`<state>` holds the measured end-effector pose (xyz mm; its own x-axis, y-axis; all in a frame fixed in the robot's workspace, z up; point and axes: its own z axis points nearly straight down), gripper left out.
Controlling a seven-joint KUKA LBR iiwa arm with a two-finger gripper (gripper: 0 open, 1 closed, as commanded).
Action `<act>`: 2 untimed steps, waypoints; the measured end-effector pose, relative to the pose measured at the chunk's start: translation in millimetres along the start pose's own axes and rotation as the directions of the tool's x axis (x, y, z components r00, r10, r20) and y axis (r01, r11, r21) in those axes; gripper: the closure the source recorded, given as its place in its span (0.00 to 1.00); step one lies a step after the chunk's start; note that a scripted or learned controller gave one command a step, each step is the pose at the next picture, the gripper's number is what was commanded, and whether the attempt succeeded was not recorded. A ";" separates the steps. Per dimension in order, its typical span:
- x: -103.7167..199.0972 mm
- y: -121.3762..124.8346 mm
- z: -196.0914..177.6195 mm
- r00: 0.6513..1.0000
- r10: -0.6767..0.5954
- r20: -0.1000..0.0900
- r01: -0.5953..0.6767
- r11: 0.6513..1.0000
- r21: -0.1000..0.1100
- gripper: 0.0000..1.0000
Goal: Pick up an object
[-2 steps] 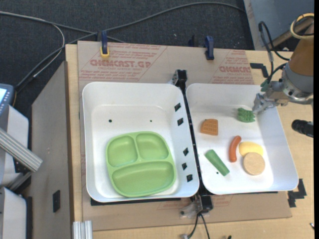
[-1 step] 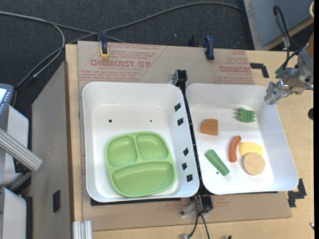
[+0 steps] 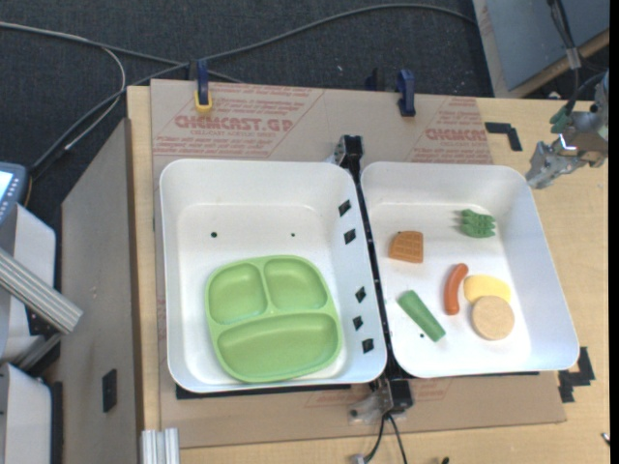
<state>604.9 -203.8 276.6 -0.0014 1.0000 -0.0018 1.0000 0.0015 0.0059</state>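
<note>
the likeliest things to lift are the toy foods in the right-hand shallow white plastic bin (image 3: 542, 288). a small orange-brown waffle-like block (image 3: 406, 247) lies near the bin's left wall, well apart from its neighbours, and looks light, stiff and flat-sided, so closing across its two short sides should hold. the long green stick-shaped piece (image 3: 422, 315) lies at a slant below it, also free all round; take it across its narrow width at the middle. the red-orange sausage-shaped piece (image 3: 454, 288) touches or nearly touches a yellow rounded piece (image 3: 486, 287), which sits against a tan round disc (image 3: 493, 318); these look smooth and may slip or nudge each other. a small green leafy clump (image 3: 476, 223) lies toward the far wall. in the left white bin (image 3: 184, 259) rests a light green divided plastic tray (image 3: 275, 316). the jaws (image 3: 544, 162) hang off the bin's far right corner over the table (image 3: 580, 249), holding nothing i can see; open or closed, i cannot tell.
</note>
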 end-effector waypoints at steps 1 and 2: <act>53.9 -8.9 -4.1 1.000 -0.004 -0.005 0.004 1.000 0.008 1.00; 106.9 -7.3 9.7 1.000 -0.005 -0.005 0.005 1.000 0.009 1.00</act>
<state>597.6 -96.9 266.7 -0.0062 1.0000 0.0032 1.0000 0.0062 -0.0034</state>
